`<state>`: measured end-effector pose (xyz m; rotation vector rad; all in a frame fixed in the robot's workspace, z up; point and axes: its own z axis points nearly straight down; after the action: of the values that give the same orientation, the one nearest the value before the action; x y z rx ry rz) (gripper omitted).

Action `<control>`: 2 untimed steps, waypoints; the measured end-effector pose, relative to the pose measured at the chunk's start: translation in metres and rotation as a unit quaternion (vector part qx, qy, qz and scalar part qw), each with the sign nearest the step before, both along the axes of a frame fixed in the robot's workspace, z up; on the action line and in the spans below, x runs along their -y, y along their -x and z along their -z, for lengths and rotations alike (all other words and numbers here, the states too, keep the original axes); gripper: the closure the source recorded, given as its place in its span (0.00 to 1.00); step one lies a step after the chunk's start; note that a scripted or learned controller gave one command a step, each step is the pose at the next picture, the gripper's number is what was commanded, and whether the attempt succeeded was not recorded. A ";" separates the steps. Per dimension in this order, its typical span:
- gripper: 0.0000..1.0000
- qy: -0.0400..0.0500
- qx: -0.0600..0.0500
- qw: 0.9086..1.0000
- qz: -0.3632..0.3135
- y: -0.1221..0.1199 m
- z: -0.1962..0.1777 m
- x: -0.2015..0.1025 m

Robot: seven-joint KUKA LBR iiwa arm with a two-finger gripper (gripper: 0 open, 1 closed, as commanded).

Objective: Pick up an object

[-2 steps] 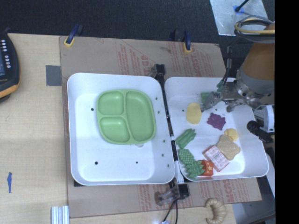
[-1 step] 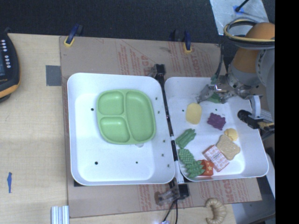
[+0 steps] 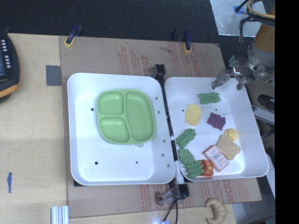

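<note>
The right bin [image 3: 250, 125] holds the toy food: green beans [image 3: 209, 97] near its far edge, a yellow piece [image 3: 193, 114] and a purple grape cluster [image 3: 216, 121] mid-bin, a green pod [image 3: 185, 137] by the left wall, and toast [image 3: 227, 147], a red-and-white packet [image 3: 215, 156], a small yellow bit [image 3: 231, 134] and bumpy green vegetable [image 3: 188, 161] with a red piece [image 3: 207, 167] toward the near edge. The left bin [image 3: 84, 125] holds a green divided plate [image 3: 126, 116]. The pincer [image 3: 229, 79] hangs over the right bin's far right corner, fingers spread apart, gripping nothing, just beyond the beans.
</note>
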<state>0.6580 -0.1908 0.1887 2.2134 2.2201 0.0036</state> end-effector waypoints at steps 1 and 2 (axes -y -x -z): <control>0.00 -0.002 -0.007 1.000 0.001 0.057 0.009 -0.022; 0.00 -0.001 -0.004 1.000 -0.002 0.001 0.101 0.003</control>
<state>0.6572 -0.1936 0.0876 2.2141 2.2294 -0.0046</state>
